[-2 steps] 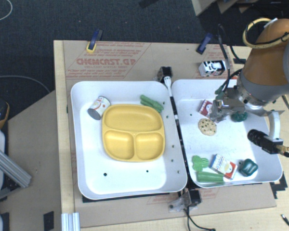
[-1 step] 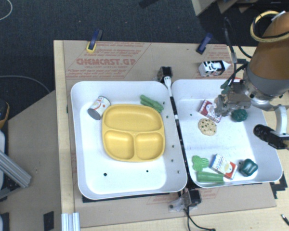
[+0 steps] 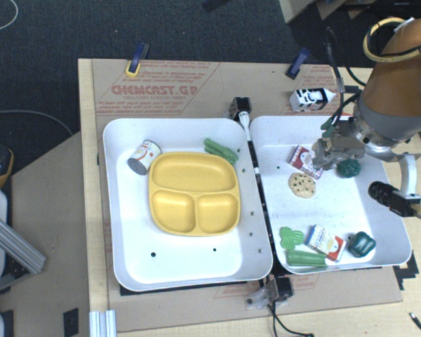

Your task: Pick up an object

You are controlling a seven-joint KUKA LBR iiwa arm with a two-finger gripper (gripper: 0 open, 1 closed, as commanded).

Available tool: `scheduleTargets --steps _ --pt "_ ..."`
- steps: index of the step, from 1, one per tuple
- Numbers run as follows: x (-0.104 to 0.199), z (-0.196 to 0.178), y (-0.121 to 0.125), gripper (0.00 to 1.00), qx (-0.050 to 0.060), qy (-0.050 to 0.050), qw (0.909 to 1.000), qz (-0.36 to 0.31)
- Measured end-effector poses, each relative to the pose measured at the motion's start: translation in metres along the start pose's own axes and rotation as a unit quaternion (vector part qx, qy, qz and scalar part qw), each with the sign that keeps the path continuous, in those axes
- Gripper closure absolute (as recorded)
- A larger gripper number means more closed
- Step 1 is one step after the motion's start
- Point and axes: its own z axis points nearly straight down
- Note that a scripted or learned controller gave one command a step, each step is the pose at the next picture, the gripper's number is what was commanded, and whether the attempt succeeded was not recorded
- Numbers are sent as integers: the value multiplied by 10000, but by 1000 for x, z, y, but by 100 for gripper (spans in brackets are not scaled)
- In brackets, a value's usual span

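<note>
A: Where does the end effector [image 3: 328, 154] sit?

B: Low in the right bin [image 3: 337, 213], near its far edge, over a small red-and-white packet [image 3: 303, 160]. How it is set, wide or narrow, I cannot tell; the wrist hides that part.

A: Is the packet held?

B: I see nothing gripped. It lies flat, just beyond the cookie [image 3: 302, 184], with a dark green round piece [image 3: 349, 167] beside the end effector.

A: Which way does it run?

B: Its long axis looks slanted, from the bin's far edge down toward the near right corner, though part is covered.

A: So how should the grasp go?

B: I'd judge it best to close across the short side, squarely over the middle, and keep clear of the cookie and green piece.
</note>
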Motion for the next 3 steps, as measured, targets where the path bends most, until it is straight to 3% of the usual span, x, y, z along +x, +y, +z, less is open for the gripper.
scheduleTargets --steps 3 --pt "5 4 -19 100 20 9 10000 5"
